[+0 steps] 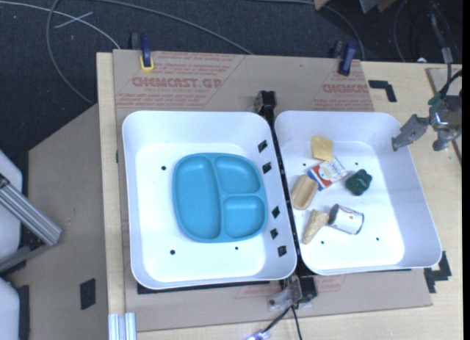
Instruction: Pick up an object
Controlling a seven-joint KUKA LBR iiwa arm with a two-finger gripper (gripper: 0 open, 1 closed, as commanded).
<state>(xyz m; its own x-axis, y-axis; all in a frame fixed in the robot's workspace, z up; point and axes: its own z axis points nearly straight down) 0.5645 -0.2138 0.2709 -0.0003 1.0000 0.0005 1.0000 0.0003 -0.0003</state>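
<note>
The right bin (411, 206) holds several small objects. A yellow block (322, 147) lies near the back, with a red, white and blue packet (328, 172) just in front of it. A dark green piece (359, 181) sits to the packet's right. A tan roll (303, 192) and a ridged tan cone (316, 225) lie near the bin's left wall. A white can with a red end (345, 218) rests on its side beside the cone. My gripper (424, 139) hangs over the bin's far right rim, open, with nothing between its fingers, well apart from every object.
The left bin (139, 184) holds a blue divided plate (219, 196). A black divider (273, 177) runs between the bins. Clamps (147, 58) hold the cardboard backing at the rear. Cables trail on the dark floor behind the bench.
</note>
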